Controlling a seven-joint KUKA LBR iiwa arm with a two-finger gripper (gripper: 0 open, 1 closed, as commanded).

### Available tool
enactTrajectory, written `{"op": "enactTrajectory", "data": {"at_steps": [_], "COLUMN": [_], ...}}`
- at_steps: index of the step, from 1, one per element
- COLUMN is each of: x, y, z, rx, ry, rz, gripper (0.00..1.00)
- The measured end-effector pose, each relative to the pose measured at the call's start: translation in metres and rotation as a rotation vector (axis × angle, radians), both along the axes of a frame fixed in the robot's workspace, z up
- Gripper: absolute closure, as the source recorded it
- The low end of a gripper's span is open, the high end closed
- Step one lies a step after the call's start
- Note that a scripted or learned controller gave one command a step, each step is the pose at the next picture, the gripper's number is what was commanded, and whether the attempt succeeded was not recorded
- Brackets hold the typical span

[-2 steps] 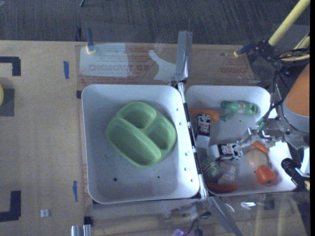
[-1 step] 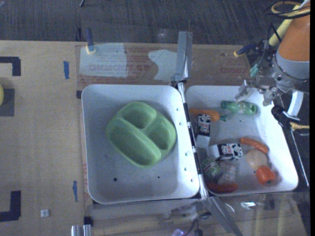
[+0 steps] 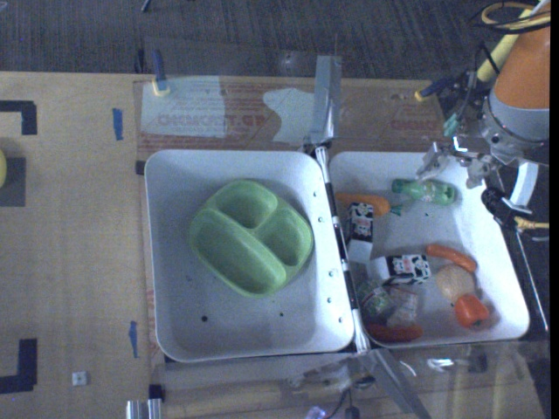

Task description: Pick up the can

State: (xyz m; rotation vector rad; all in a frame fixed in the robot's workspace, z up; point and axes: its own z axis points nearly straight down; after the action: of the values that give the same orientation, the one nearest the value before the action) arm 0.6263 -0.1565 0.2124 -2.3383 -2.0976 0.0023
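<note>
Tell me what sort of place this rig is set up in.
Probably a robotics lab bench rather than a kitchen: two white bins, left and right, sit on a wooden bench marked with blue tape, holding a green divided tray and toy food such as a carrot.

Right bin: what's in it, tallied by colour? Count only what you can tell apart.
Green: 2, a bottle and a can
Orange or red: 4
Black-and-white: 2
Pale tan: 1
Total: 9

Divided plate (image 3: 251, 236) in the left bin (image 3: 175, 321); bottle (image 3: 425, 190) at the right bin's (image 3: 507, 273) back edge.
</note>
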Motion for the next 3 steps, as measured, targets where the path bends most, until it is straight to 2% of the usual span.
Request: {"op": "enactTrajectory", "data": {"at_steps": [1, 2, 3], "x": [0.010, -0.014, 0.040], "y": [0.059, 0.092, 0.043], "z": [-0.091, -0.029, 0.019], "rx": [0.001, 0.000, -0.001], "ry": [0.002, 0.001, -0.002], "rz": [-0.009, -0.179, 0.029], "gripper": [0.00, 0.00, 0.00]}}
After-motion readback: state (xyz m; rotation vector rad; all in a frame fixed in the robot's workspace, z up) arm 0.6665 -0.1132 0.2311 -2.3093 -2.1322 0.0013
